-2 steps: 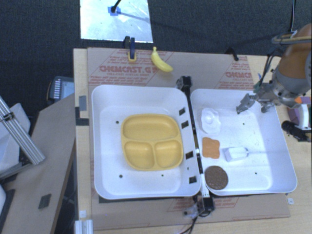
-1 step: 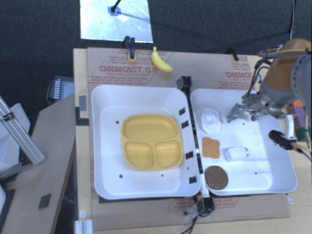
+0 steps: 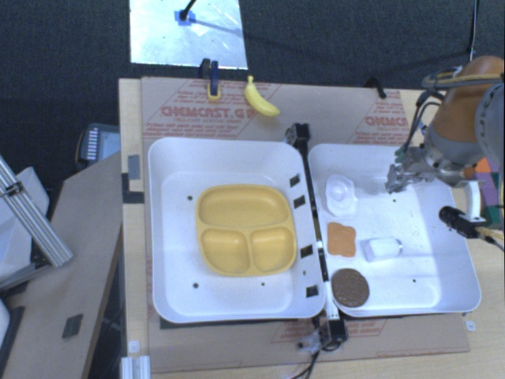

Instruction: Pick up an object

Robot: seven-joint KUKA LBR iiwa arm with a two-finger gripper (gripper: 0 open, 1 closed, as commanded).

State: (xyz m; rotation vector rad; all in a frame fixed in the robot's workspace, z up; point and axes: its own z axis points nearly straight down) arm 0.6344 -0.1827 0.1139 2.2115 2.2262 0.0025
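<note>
End effector [image 3: 397, 178] hovering at two o'clock in the right bin [image 3: 450, 294]; finger state impossible to tell. Nearest target: white cup [image 3: 340, 193], at nine o'clock from it. Four objects counted there: cup, orange slab [image 3: 342, 239], white block [image 3: 382, 248], brown disc [image 3: 350, 287].
</note>
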